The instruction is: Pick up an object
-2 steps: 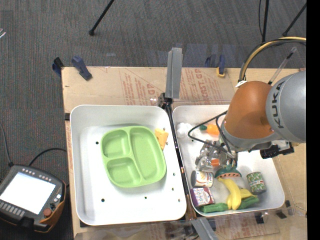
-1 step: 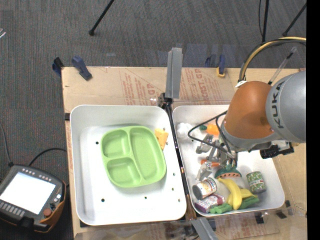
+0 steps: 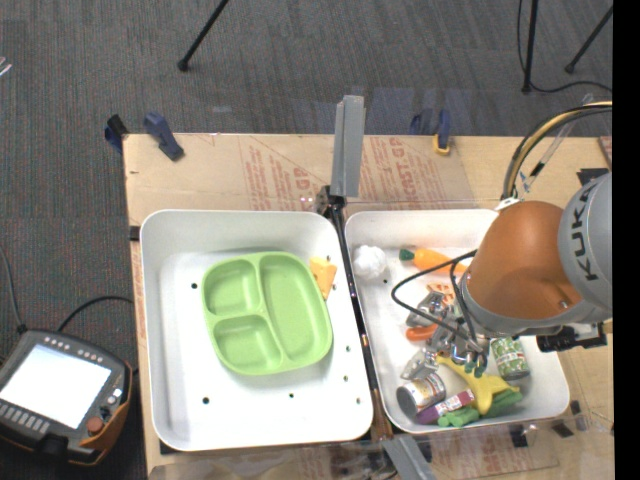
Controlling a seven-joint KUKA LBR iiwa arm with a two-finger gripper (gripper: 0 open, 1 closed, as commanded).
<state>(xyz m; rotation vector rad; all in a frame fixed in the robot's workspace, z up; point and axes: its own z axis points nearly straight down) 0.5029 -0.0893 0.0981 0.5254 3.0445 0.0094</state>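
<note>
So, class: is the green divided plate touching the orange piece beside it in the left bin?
Touching. The camera view shows the orange piece lying against the upper right rim of the green divided plate, with no white bin floor between them.

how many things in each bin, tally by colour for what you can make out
Left bin:
green divided plate: 1
orange wedge: 1

Right bin, partly hidden by the arm:
white ball: 1
orange carrot: 1
silver can: 1
yellow banana: 1
green-labelled can: 1

Total that can be made out: 7
</note>
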